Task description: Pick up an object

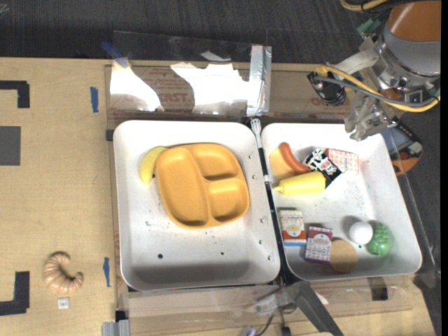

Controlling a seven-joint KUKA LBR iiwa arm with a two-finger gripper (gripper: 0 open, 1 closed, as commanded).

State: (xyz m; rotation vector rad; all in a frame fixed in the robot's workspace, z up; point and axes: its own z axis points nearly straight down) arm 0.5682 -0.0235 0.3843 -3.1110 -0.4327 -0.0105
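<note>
The arm is reaching in from the right, orange band up at the top corner, and the gripper (364, 126) is hanging over the far right corner of the right bin (404, 215). Whether it is spread wide or pinched narrow, I cannot tell from this angle. Nothing is showing in its grasp.

Below it, the right bin is carrying a crowd. A toy hot dog (285, 159) is lying near the divider at the far side, and a yellow squeeze bottle (302, 184) is lying on its side just in front of it, touching or nearly so. A black-and-white patterned piece (320, 162) is sitting against the bottle's far end, with a small red-and-white carton (344, 161) right beside it. Nearer the front, a small printed box (291, 226) is lying by the divider, another printed card box (318, 243) is next to it, and a tan round piece (343, 255) is touching that. A white ball (360, 232) and a green bumpy ball (380, 239) are sitting side by side near the front right corner.

Over in the left bin (133, 243), an orange divided tray (203, 185) is lying upside-up in the middle, and a banana (149, 162) is peeking out from under its left edge.

Out on the bench (49, 187), well apart from both bins, a croissant toy (63, 271) is resting at the front left.
</note>
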